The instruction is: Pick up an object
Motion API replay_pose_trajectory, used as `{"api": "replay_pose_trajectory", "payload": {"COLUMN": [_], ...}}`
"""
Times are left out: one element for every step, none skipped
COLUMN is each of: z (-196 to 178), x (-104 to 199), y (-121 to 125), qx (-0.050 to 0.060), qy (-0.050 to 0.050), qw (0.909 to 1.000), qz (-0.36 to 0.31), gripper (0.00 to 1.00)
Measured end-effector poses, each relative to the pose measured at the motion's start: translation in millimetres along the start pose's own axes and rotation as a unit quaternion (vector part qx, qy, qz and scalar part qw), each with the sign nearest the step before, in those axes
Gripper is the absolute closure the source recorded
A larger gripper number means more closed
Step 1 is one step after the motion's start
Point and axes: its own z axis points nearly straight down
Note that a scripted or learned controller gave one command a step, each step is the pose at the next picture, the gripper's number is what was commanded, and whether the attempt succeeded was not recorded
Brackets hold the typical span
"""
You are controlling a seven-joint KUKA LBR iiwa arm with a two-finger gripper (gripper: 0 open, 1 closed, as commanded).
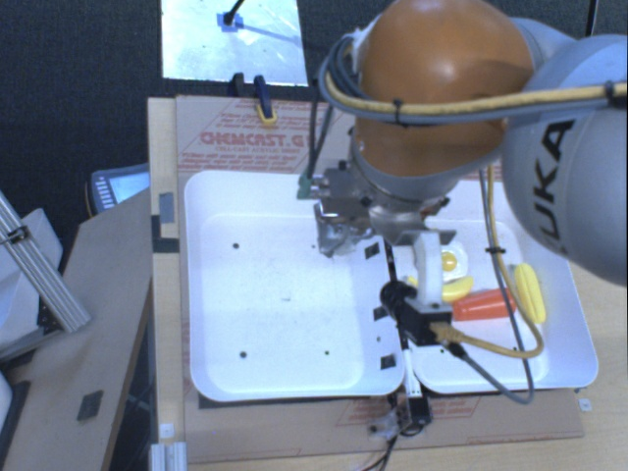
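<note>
Hovering with the gripper (339,234) over the inner edge of the left bin (211,263), near the divide between bins; grip state hard to tell, nothing seen caught there. Sitting in the right bin (574,361), toward four o'clock of the gripper: a fried-egg toy (450,260), a yellow piece (453,288), an orange carrot-like toy (481,306), a yellow banana-like toy (530,292). Judging the step as approach, pick not yet made. Needing next: shifting toward four o'clock, descending over one toy, closing
</note>
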Motion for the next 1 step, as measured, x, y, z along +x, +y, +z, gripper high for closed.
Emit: {"api": "replay_pose_trajectory", "payload": {"z": [50.0], "x": [-16.7], "y": [2.0], "qx": [-0.006], "qy": [0.002], "qw": [1.0000], "qz": [0.003], "gripper": [1.00]}}
